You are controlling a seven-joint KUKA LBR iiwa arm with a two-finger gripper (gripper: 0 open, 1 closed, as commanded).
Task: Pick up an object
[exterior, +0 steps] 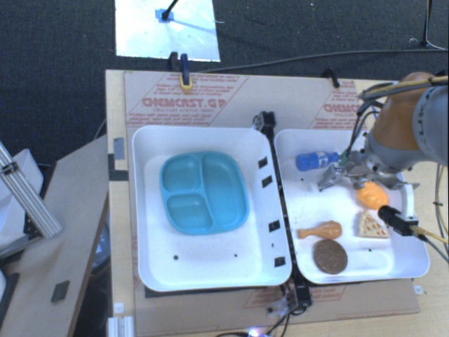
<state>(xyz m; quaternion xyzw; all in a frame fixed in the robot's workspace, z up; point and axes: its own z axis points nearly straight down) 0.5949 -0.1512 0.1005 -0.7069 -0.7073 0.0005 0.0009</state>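
One fixed camera looks down at a slant on the surface (210, 90), both white bins (151, 209) central, fairly near.

The bench (210, 93) bears two white bins (158, 258) (414, 258) side by side.

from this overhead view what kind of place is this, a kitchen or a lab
Most likely a robotics lab bench, not a kitchen: a grey arm reaches over two white bins, toy food such as a pizza slice lies in one, and cables run across the board.
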